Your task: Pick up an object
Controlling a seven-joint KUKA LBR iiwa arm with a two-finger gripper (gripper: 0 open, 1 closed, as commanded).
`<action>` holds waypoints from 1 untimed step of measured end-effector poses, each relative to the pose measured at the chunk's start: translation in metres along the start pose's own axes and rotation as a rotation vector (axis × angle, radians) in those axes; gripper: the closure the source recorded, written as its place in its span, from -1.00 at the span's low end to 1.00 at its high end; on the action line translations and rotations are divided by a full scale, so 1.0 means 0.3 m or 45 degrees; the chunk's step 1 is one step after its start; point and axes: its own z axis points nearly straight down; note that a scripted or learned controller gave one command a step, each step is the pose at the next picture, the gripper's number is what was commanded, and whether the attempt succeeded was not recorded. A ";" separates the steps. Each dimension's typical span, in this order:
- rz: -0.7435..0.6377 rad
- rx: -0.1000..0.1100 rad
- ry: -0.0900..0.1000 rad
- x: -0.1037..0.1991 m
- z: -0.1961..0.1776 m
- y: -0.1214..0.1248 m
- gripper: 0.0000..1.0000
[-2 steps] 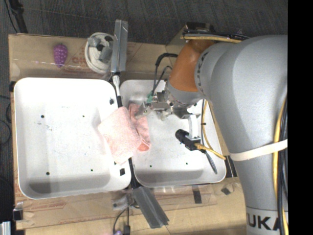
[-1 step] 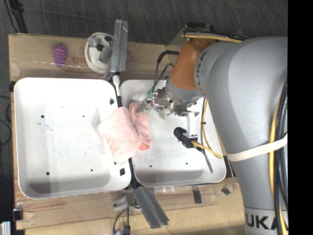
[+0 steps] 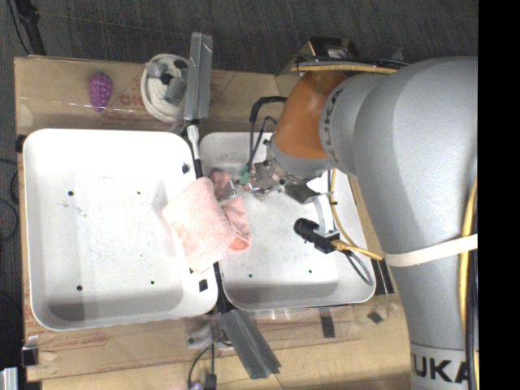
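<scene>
A pink towel-like cloth lies draped over the divider between the two bins. Part of it rests in the left bin and part in the right bin. A darker pink fold sits on the right-bin side. My gripper reaches in from the right and is low at the cloth's upper right edge, touching or nearly touching it. The orange band and the grey arm cover much of the right bin.
A purple grape-like toy and a white round holder lie on the cardboard behind the left bin. A grey bar stands at the back above the divider. A black cable connector hangs over the right bin.
</scene>
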 end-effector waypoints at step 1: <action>-0.004 0.003 0.001 -0.001 -0.031 -0.001 1.00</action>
